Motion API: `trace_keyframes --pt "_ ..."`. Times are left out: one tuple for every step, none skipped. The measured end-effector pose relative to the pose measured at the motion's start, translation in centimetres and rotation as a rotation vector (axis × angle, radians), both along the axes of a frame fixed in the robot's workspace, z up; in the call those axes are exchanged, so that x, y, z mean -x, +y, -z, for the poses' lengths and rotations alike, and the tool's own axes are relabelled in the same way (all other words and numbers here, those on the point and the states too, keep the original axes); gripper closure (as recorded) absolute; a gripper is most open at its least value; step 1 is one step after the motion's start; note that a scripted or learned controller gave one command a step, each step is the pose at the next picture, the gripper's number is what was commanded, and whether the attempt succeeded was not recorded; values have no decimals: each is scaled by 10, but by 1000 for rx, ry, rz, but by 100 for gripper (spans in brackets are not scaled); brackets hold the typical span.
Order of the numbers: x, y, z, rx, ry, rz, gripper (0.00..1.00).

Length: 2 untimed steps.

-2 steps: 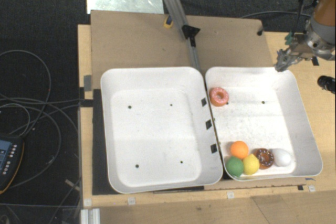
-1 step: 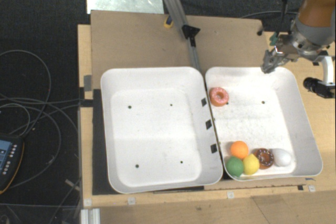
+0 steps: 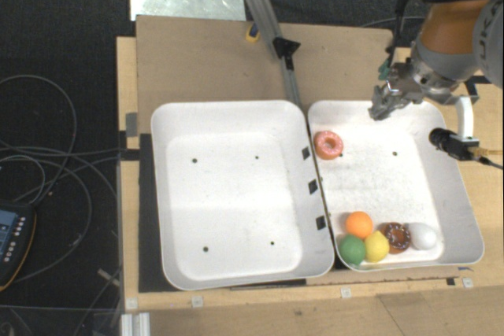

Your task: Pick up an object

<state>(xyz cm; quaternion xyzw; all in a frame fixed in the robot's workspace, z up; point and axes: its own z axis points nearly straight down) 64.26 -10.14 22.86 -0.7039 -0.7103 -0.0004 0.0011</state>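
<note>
The pink doughnut (image 3: 328,144) is lying alone near the right bin's (image 3: 441,169) left wall, so a descent there is risking a clipped wall. The gripper (image 3: 381,111) is hovering over the bin's far edge, carrying nothing; its spread cannot be judged.

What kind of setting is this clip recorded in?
Most likely a robotics lab grasping bench: two white bins on a brown board, toy food such as a pink doughnut in the right one, loose cables on dark carpet, and a gripper above.
</note>
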Motion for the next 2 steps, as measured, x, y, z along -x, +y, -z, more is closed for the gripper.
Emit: trace_keyframes --pt "15 47 -10 0 -1 -1 100" --pt "22 92 -3 0 0 0 100"
